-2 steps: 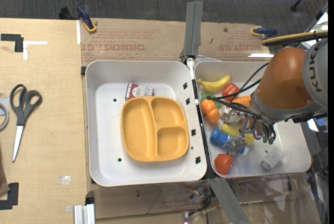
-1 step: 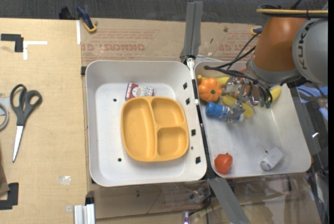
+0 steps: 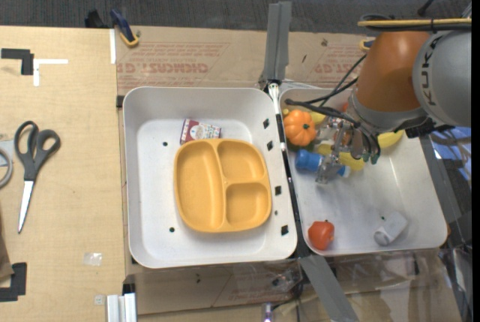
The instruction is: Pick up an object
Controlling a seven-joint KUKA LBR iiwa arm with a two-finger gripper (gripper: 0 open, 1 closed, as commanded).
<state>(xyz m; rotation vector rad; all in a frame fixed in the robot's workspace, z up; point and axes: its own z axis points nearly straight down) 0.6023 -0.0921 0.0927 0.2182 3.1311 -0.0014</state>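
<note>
The right bin [image 3: 409,197] holds several small items. An orange pumpkin [image 3: 299,127] sits at its far left, with a blue object [image 3: 307,161] just in front of it. A yellow piece [image 3: 391,138] peeks out from under the arm. A red tomato-like ball [image 3: 321,234] lies at the near left corner, and a grey-white cylinder [image 3: 390,229] at the near right. My gripper [image 3: 328,172] hangs low over the blue object's right part, among the cluster. The orange-banded wrist [image 3: 390,80] covers the far side of the bin.
The left bin [image 3: 146,163] carries a yellow divided plate [image 3: 223,185] and a small printed box [image 3: 199,130] behind it. Scissors [image 3: 31,159] lie on the bench at far left. A metal divider [image 3: 279,50] stands between the bins at the back.
</note>
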